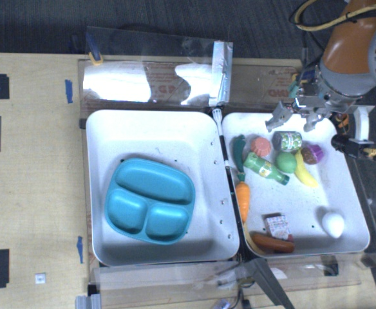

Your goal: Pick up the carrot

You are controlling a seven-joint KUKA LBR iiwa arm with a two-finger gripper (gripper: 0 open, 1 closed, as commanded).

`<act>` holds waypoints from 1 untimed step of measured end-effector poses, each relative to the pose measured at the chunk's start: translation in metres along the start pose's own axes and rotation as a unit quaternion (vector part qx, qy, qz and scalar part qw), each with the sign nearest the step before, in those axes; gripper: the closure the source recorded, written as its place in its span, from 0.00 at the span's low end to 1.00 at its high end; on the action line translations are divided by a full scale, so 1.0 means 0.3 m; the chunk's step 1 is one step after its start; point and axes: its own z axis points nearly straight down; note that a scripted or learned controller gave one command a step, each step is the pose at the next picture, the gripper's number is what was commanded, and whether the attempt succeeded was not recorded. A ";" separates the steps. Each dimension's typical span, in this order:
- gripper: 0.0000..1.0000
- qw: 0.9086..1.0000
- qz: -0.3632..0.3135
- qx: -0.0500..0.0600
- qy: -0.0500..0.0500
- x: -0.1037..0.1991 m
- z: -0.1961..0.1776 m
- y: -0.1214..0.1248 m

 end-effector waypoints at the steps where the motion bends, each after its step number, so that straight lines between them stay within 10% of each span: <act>1: 0.00 0.998 -0.063 0.001 0.000 0.016 0.419 -0.284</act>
